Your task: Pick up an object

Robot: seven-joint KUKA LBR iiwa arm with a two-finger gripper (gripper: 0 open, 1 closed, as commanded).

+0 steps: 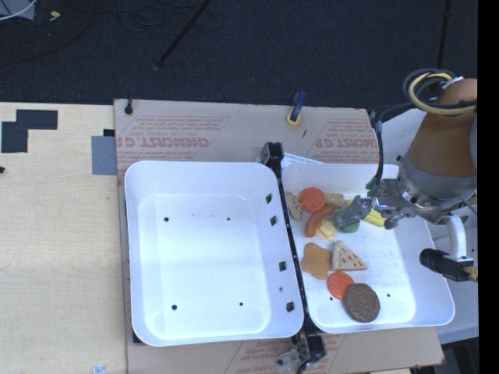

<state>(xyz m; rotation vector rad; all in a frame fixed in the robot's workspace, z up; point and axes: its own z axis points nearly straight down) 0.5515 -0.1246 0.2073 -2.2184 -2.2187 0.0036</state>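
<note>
The things to pick from all lie in the right bin, bunched toward its far-left part: a red round piece, a green piece with a yellow piece beside it, an orange-brown piece, a triangular sandwich wedge, a second red disc and a dark brown cookie nearest the front. The gripper hangs over the far cluster, close above the green and yellow pieces; whether its jaws are open or closed I cannot tell, and nothing can be seen gripped between them.

To do this step well, I would settle on one piece rather than the heap. The green piece sits closest under the tool, but its neighbours touch or nearly touch it, so the jaws risk pinching two things or pushing one aside. The brown cookie lies more in the open and looks the easier catch, though flat and low.

The divide between the bins, with its black clips, runs just left of the cluster, so there is little room on that side. The bin's right half is bare and gives the arm space to come down and lift away. The left bin offers a wide landing place on the counter
</note>
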